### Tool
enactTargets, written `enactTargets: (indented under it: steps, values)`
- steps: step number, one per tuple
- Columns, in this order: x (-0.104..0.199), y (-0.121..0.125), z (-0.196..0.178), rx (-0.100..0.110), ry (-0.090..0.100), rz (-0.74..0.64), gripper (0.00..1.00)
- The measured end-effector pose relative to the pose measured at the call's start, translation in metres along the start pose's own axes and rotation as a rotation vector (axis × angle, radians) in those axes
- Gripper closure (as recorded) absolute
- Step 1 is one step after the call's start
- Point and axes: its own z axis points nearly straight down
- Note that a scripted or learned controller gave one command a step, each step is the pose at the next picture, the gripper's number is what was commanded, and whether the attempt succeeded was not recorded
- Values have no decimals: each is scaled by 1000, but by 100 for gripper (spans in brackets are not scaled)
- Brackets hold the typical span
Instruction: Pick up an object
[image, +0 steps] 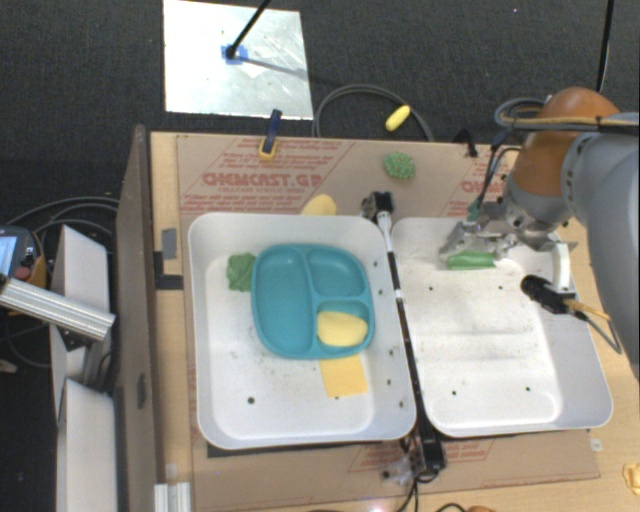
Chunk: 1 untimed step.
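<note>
Even, bright overhead light leaves only faint shadows. The two white bins (300, 425) look slightly washed out, a foil sheet (238, 60) glares, and fine detail is soft.

the grey arm (600, 190) reaches in from the right, its orange band (555, 140) above the wrist, and the gripper (470, 245) points down and leftward, low.

Dark carpeted floor (80, 90) around a bench topped with printed brown cardboard (260, 175), a shiny silver sheet (235, 65) lying on the floor behind it, black cables (350, 95) looping past, a white metal frame (75, 370) at left, even overhead light
</note>
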Motion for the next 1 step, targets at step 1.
enactTargets:
  steps: [1]
  values:
    - [54,-31,-93,0,3,-1,100]
